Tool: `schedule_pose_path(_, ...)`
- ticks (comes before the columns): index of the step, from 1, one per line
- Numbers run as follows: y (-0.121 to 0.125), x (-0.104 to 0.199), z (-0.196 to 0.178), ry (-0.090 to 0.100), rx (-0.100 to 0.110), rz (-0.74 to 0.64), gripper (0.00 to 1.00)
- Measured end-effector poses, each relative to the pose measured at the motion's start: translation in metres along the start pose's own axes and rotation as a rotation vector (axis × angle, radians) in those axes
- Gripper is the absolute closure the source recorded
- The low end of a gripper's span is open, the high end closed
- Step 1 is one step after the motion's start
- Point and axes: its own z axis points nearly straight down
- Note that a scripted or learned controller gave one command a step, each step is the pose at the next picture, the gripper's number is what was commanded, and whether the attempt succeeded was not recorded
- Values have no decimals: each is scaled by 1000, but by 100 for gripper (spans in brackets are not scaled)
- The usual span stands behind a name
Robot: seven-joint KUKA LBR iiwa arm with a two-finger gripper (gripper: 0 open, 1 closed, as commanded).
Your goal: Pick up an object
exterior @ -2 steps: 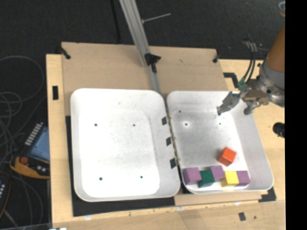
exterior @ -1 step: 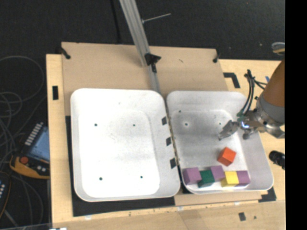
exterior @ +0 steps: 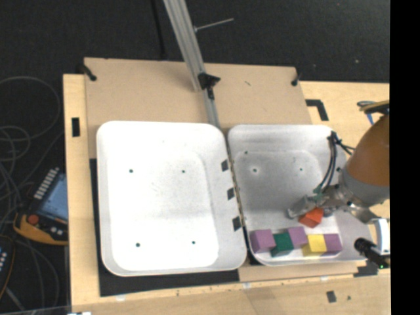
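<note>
Blocks line the near wall of the right bin (exterior: 282, 136): a purple block (exterior: 263, 239), a green block (exterior: 283, 243), another purple one behind it, a yellow block (exterior: 317, 243) and a purple block at the end of the row (exterior: 333, 242). Just behind that row, toward the bin's right side, sits a red block (exterior: 312, 218), tilted, and my gripper (exterior: 306, 210) is down on it. I see grey metal over the block's top left edge, but I cannot tell whether the fingers are apart or together, nor whether the block is between them, so I do not count it as held.

I judge the step in hand to be the grasp on the red block. To do it well, I want the fingers straddling two opposite faces, not a corner; since the block looks turned, I would rotate the wrist to match it. I would go low enough to catch the sides rather than skate over the top.

Risks, as I read them: the yellow block lies near the red one, so a wide approach could nudge the row. I would lift straight up and slowly, then check that the block rises with me.

Beside it, the left bin (exterior: 105, 176) and the surface (exterior: 262, 97) play no part here.
</note>
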Motion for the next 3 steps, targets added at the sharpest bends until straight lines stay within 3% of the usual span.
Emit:
schedule_pose_path(1,2,-1,-13,-1,-5,3,100)
schedule_pose_path(2,47,91,-46,4,-2,-13,100)
schedule_pose_path(3,2,166,-104,6,0,-12,100)
